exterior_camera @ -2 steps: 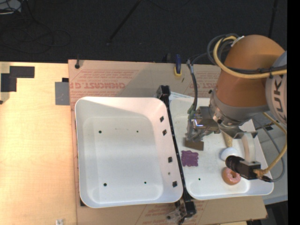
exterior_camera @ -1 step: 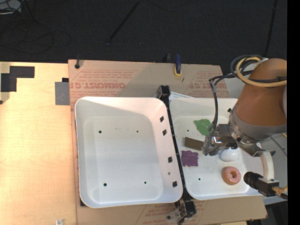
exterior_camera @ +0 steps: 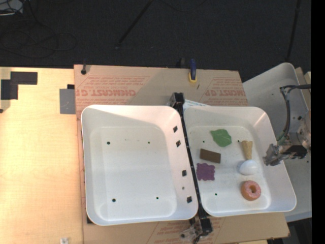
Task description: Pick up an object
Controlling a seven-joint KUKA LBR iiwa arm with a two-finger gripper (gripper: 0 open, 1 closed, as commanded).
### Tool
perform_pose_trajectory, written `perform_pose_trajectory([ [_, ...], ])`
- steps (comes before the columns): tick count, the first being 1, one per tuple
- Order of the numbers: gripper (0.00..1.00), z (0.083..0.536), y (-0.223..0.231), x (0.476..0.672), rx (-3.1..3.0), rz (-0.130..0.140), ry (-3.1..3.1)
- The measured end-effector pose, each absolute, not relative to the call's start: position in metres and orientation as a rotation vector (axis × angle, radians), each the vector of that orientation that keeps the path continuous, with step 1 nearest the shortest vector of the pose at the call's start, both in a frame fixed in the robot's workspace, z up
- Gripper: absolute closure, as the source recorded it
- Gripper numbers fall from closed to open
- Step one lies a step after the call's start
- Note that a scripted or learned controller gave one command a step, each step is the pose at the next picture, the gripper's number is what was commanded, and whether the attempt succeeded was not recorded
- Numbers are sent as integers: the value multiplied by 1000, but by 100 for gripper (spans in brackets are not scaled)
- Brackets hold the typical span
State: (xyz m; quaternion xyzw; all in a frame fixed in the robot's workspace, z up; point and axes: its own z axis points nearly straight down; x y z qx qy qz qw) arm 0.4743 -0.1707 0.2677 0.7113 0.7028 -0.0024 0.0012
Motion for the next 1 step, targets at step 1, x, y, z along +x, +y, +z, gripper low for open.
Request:
perform_pose_trajectory([
  [1, 100, 402, -137, 477, 2210, 10, 2220],
])
